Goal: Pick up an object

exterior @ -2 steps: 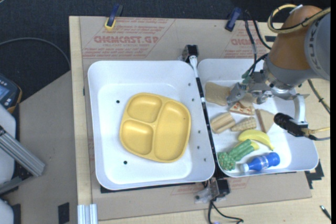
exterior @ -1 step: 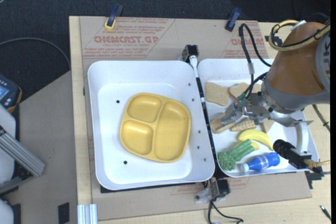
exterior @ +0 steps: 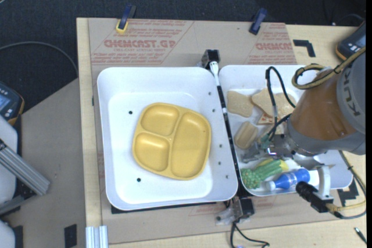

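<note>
Reaching in from the right, the arm [exterior: 325, 113] bends down over the right bin [exterior: 232, 75]; gripper [exterior: 268, 148] state unclear.

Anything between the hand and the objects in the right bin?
Nothing visible. The hand is already down in the right white bin, among the tan foam blocks, right above the green bumpy toy. The arm hides the bin's right side.

Two white bins [exterior: 110, 142], one yellow divided plate [exterior: 172, 140], two clamps [exterior: 124, 19].
</note>
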`<state>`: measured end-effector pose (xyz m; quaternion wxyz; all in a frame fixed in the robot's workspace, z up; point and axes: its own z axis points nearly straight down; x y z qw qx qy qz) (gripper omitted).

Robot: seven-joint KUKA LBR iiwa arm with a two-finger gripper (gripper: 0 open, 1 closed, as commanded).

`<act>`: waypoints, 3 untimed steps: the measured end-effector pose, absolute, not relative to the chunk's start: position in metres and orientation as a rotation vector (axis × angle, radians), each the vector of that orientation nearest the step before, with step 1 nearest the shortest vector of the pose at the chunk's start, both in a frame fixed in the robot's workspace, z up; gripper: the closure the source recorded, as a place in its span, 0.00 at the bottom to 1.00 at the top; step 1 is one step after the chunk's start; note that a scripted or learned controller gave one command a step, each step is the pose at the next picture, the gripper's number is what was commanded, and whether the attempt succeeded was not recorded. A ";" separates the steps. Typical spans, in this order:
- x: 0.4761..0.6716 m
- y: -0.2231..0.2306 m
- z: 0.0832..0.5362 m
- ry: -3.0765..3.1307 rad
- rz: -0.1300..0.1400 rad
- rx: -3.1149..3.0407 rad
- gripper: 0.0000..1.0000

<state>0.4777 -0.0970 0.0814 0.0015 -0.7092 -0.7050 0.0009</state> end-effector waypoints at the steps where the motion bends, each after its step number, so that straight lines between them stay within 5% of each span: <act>1: 0.480 -0.095 0.095 -2.221 -0.004 -2.225 1.00; 2: 0.480 -0.095 0.105 -2.221 -0.005 -2.228 1.00; 3: 0.481 0.028 0.188 -2.239 -0.016 -2.205 1.00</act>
